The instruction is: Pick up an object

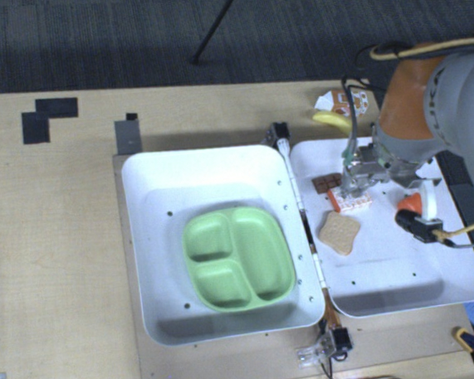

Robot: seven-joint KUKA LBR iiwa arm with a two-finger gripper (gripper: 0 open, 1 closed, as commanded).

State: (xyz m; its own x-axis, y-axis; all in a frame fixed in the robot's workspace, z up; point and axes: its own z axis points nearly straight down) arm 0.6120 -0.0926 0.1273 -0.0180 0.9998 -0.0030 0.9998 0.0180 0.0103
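Surface: a pale wooden bench [53, 269] with black tape patches near its far left edge; beyond it lies dark carpet crossed by a thin black rod.
Bins: 2 shallow white bins sit side by side, the left bin [150, 234] touching the right bin [412, 280] along a shared seam.
Left bin: it holds a green plate [239, 255] with 3 compartments, lying flat near the middle.
Right bin: a slice of toast [340, 233] lies near the left wall; a brown block [326, 183] sits beyond it; a small white and red packet [356, 204] lies between them, just under the gripper; an orange object [411, 204] lies to the right.
Arm: grey, with an orange band [402, 102], it reaches in from the right over the right bin.
Gripper: the gripper [352, 188] points down at the white and red packet.
Jaws: their spacing cannot be made out, and contact with the packet cannot be judged.
Hard to make out: a yellow and white item [335, 110] beyond the right bin is partly hidden by cables; the orange object's shape is unclear; a blue thing at the lower right corner is cut off.
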